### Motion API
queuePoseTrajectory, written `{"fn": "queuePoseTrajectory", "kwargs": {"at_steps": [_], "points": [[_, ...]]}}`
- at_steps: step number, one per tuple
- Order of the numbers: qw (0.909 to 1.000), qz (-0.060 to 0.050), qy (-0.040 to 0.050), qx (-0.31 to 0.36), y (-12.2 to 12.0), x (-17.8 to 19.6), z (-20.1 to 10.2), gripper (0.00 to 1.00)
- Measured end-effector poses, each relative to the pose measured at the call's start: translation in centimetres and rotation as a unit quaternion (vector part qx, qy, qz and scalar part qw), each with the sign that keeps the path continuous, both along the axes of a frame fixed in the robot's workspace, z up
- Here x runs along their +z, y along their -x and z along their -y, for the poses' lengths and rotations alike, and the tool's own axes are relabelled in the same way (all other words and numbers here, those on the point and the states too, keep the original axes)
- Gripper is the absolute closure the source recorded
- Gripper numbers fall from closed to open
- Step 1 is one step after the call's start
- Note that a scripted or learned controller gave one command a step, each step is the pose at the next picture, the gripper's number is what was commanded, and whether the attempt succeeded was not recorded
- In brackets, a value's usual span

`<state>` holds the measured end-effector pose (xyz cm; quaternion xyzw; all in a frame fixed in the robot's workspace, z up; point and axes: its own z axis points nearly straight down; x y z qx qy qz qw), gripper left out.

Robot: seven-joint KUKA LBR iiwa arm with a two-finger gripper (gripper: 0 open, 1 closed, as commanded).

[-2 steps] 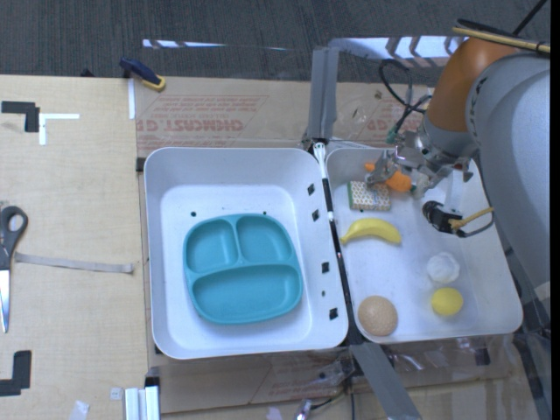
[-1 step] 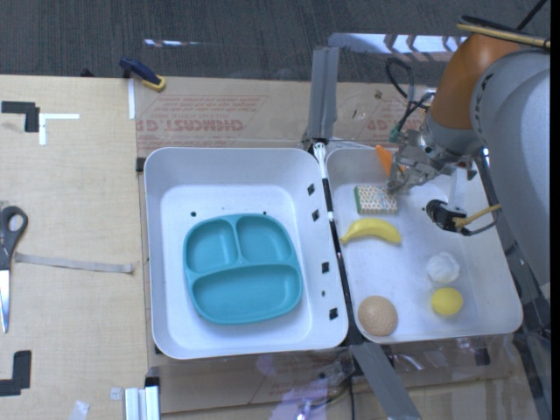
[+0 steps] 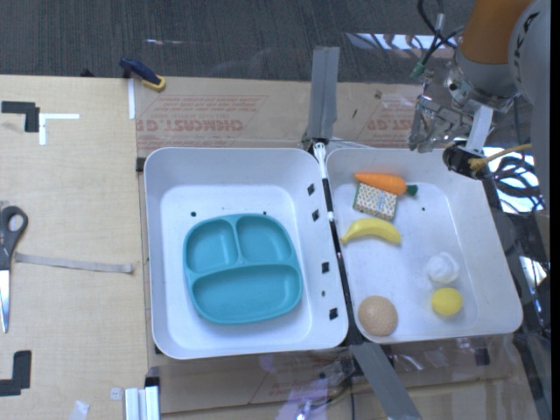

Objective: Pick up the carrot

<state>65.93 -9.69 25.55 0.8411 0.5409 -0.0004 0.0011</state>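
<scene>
**Carrot waits at the back of the right bin**

The teal divided plate (image 3: 243,267) fills the left bin (image 3: 166,234). The carrot (image 3: 381,182) lies atop a speckled block (image 3: 375,201), exposed for grasping. The gripper (image 3: 430,134) hovers beyond the rim; its fingers' state I cannot tell.

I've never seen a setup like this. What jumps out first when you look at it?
Probably the teal divided plate in the left bin, the largest patch of colour. Next, the right bin with its orange carrot near the far edge, a banana just below it, and the gripper hovering beyond that bin's far rim.
</scene>
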Motion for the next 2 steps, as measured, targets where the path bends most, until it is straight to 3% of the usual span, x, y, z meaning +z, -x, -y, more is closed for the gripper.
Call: {"fn": "queuePoseTrajectory", "kwargs": {"at_steps": [1,2], "points": [[1.0,-0.001,-0.0001,0.0,0.0,-0.1,0.0,0.0],[0.9997,-0.001,-0.0005,-0.024,2.5,-12.3,1.5,0.0]]}}
